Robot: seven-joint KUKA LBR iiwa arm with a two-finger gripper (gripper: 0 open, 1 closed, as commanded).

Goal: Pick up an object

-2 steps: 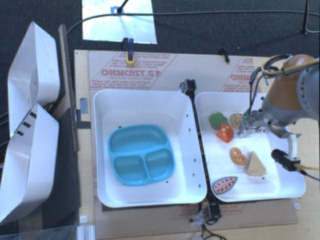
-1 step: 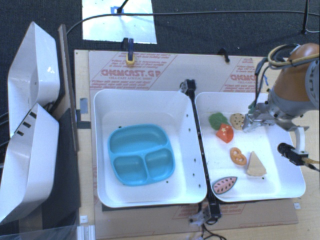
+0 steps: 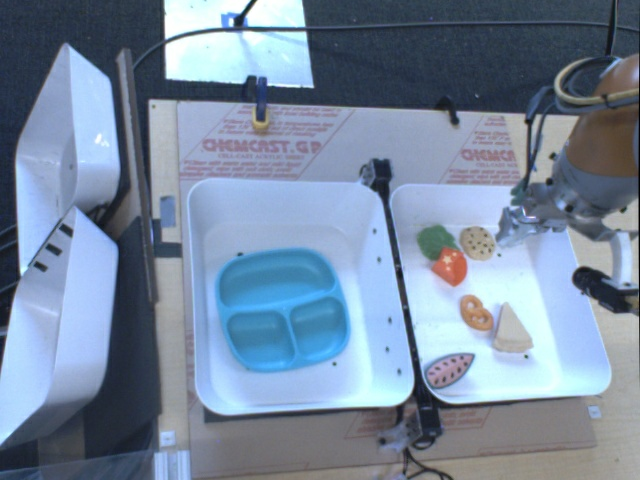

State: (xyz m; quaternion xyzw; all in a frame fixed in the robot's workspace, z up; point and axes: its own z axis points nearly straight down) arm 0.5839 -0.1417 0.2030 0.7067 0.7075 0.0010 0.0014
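Camera view looks down on the right bin (image 3: 570,298), where the gripper (image 3: 512,224) hangs just right of a cookie (image 3: 478,242); whether it grips anything I cannot tell. Nearer lie a strawberry (image 3: 450,266), pretzel (image 3: 476,313), cheese wedge (image 3: 511,330) and watermelon slice (image 3: 448,370). A blue tray (image 3: 283,308) sits in the left bin (image 3: 230,218).

White bins (image 3: 300,203) hold a blue tray (image 3: 282,308), red pepper (image 3: 451,266), orange pretzel (image 3: 476,313) and speckled tan cookie (image 3: 478,242).

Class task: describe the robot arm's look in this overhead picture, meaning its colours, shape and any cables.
The arm is rounded, with an orange band above a grey wrist. Dark and pale cables loop near its top. A small silver-grey metal tool sits at its end, and a black fitting projects below.
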